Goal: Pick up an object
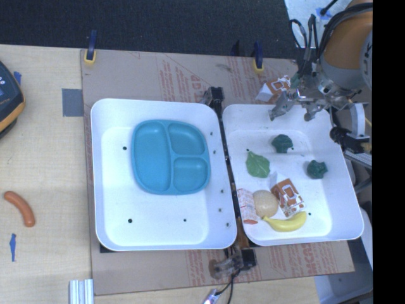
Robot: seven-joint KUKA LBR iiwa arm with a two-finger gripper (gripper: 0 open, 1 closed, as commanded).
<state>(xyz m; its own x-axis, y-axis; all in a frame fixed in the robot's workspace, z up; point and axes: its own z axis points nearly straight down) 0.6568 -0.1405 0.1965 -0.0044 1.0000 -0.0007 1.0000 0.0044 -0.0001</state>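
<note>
— Where is the gripper (295, 108) sitting relative to the right bin (345, 195)?

— It is hovering over that bin's far edge, its two fingers spreading apart and gripping nothing (the orange-banded arm (345, 40) is reaching in behind it).

— And the objects?

— All are lying inside the right bin: two dark green pieces (282, 143) near its middle and right side, a lighter green leaf (257, 164) toward its left, and a banana (286, 223), a pale round item (265, 203) and a printed packet (288, 197) clustering at its near edge. Left of that bin, the other bin (114, 227) is carrying a blue divided plate (170, 156).
</note>
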